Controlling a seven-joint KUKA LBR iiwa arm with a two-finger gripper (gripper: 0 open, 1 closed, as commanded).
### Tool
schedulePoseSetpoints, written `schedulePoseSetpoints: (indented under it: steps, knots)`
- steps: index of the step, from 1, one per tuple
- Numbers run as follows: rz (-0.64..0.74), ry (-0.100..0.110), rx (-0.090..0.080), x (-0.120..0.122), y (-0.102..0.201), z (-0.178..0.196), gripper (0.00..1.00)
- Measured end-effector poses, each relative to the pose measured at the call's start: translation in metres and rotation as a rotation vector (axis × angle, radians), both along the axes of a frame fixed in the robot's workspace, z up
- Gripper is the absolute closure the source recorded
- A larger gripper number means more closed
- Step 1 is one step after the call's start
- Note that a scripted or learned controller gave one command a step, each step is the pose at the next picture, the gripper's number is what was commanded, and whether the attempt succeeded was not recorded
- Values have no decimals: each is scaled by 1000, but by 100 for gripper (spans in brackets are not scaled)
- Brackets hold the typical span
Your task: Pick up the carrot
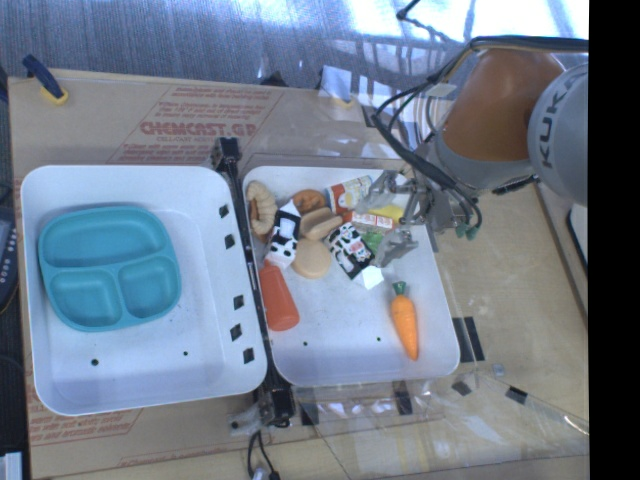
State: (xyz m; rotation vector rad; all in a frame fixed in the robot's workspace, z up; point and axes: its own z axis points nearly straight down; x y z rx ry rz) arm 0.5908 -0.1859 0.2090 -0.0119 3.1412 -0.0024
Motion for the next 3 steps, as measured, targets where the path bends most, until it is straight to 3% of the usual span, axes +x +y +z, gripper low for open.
schedulePoseSetpoints:
  steps: [1, 2, 3]
  knots:
    - [188, 3, 3, -35, -24, -76, 0]
    - [218, 0, 1, -90, -24, -117, 0]
    - [230, -6, -1, -86, -21, -106, 100]
